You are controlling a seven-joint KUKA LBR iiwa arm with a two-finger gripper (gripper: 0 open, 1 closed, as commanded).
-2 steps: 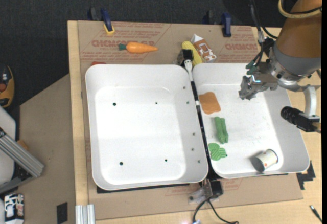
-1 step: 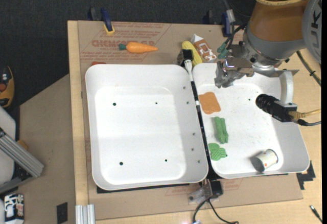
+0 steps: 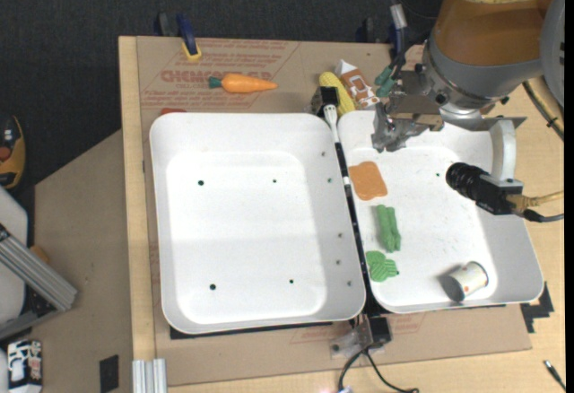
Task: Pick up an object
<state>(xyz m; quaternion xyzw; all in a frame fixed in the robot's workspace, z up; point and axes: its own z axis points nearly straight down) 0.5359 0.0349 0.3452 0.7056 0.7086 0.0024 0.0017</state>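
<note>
Hovering: gripper (image 3: pixel 387 136) above right bin (image 3: pixel 502 292) | grip state: cannot tell | arm (image 3: pixel 493 14) cut off at top

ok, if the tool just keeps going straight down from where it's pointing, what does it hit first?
Probably bare floor of the right bin: the tool points down just above the orange piece, near the bin's upper left corner. Depth is unclear, so it might clip that piece's top edge.

The grey arm (image 3: pixel 502 23) enters from the upper right, its orange band highest in frame. Below and left of the wrist hangs the gripper (image 3: pixel 386 138), pointing down, nothing visibly between its dark fingers.
</note>
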